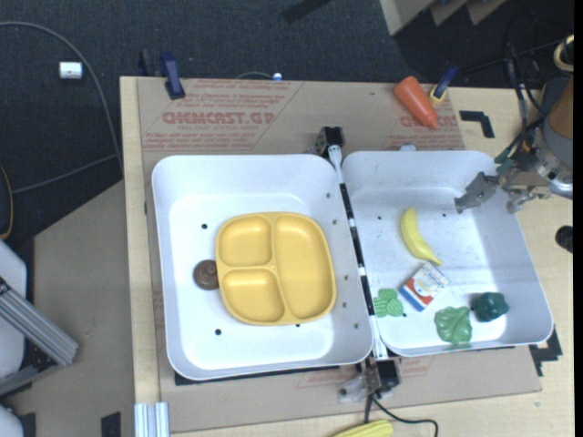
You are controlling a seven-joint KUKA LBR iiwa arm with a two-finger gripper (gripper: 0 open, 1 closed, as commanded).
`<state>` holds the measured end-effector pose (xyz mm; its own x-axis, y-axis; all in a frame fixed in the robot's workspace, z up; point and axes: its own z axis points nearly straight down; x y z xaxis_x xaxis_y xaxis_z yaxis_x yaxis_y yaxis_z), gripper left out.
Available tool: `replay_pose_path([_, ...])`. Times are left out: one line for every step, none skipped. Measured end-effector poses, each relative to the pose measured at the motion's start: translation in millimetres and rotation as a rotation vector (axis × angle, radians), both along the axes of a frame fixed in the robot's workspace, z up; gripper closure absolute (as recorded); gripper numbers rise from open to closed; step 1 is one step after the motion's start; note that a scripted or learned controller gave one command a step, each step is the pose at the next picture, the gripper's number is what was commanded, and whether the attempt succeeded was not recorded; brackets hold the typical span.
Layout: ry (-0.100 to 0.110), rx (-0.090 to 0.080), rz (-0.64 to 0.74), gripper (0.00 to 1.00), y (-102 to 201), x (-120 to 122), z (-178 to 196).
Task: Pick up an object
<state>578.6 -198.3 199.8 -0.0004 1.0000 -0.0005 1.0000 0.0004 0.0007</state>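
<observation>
The gripper [496, 192] hovers over the upper right edge of the right bin [533, 285], its two fingers spread apart with nothing between them. Below it in that bin lie a banana [417, 236], a small carton [424, 288] and green toys [454, 324]. The left bin [173, 208] bears a yellow tray [273, 268].

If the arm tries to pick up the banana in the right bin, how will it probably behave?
The banana looks smooth and curved, so it may slip or pivot between two fingers. It lies flat on the right bin floor, apart from the small carton, so a push would probably slide or spin it. It is likely a light toy.
</observation>
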Motion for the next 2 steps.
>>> replay_pose_path([0.001,0.001,0.001,0.00,48,-6,-115])
replay_pose_path([-0.001,0.001,0.000,1.00,48,-5,-105])
